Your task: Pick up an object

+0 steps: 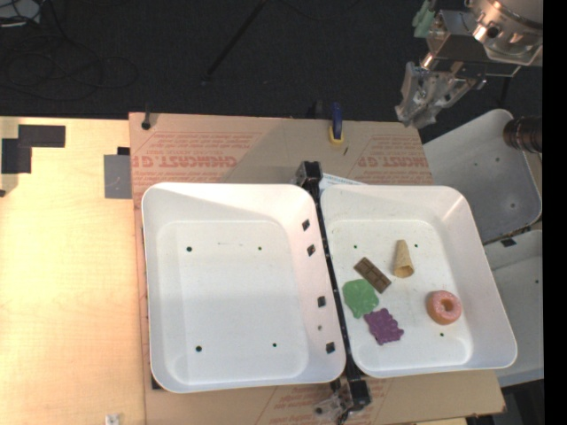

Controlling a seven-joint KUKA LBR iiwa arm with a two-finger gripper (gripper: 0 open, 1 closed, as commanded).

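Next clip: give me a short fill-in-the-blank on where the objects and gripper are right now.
1. All five objects lie in the ___ bin.
2. The donut is coloured ___.
3. The brown bar lies between the green piece and the ___.
4. The gripper hangs beyond the bins' ___ edge, touching no object.

Missing words: right; pink; cone; far
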